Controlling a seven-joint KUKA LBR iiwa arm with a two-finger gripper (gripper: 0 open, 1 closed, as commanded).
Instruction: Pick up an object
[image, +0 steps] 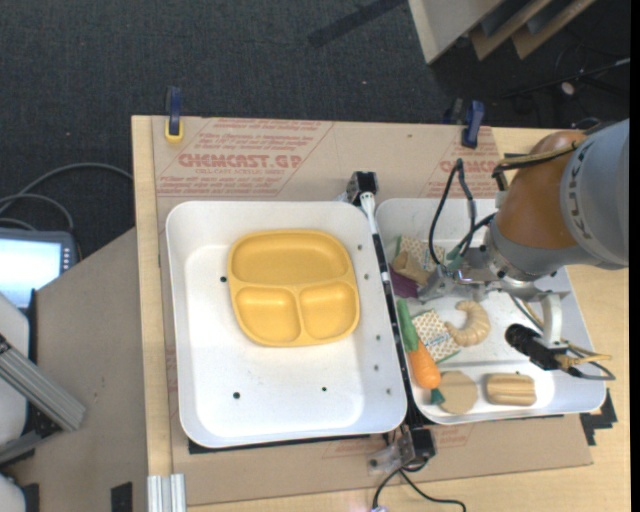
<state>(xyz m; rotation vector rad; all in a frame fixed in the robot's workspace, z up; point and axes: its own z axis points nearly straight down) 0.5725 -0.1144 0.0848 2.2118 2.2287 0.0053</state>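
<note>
Sitting nearest in right bin (585, 405): cookie (459, 391), bread (509, 389), carrot (424, 365). Croissant (468, 324) mid-bin, just below gripper (452, 283); can't tell whether the hand is spread or pinching. Arm (560, 205) over bin's far right. Left bin (190, 330) w/ yellow tray (294, 285).

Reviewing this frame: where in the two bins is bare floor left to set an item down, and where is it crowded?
Left bin: bare floor below the yellow divided plate, and a strip along its left wall. Right bin: crowded; the carrot, croissant, round cookie and bread roll lie close together under the arm.
</note>
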